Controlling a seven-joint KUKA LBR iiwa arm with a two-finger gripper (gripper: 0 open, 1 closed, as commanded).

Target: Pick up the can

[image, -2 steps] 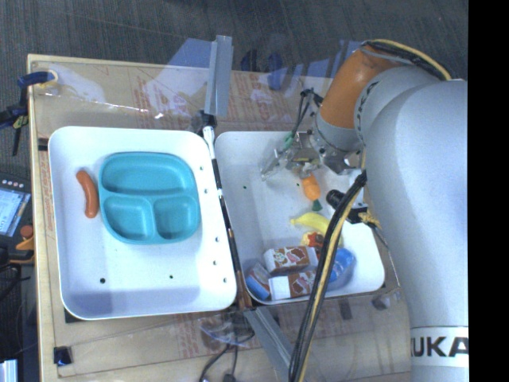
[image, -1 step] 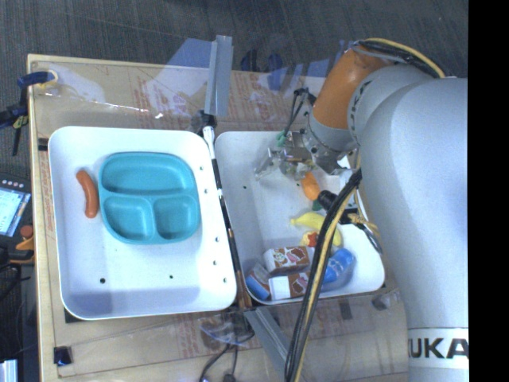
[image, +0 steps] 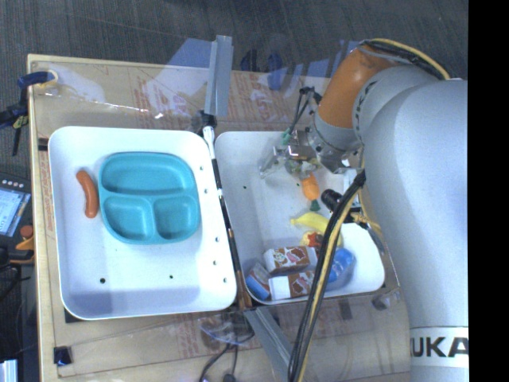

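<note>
The can (image: 291, 258), a short cylinder with a brown, red and white label, lies on its side near the front of the right bin (image: 238, 181). My gripper (image: 285, 161) hangs over the far part of that bin, well behind the can and apart from it. Its metal fingers (image: 269, 164) look spread open with nothing between them. The arm's grey body and a black-and-yellow cable (image: 330, 237) cross the bin's right side and hide part of it.
Beside the can lie a brown-and-white package (image: 285, 286), a blue object (image: 342, 266), a yellow piece (image: 312, 221) and a small orange piece (image: 309, 188). The left bin (image: 71, 269) bears a teal divided plate (image: 151, 195) and an orange sausage (image: 88, 192).
</note>
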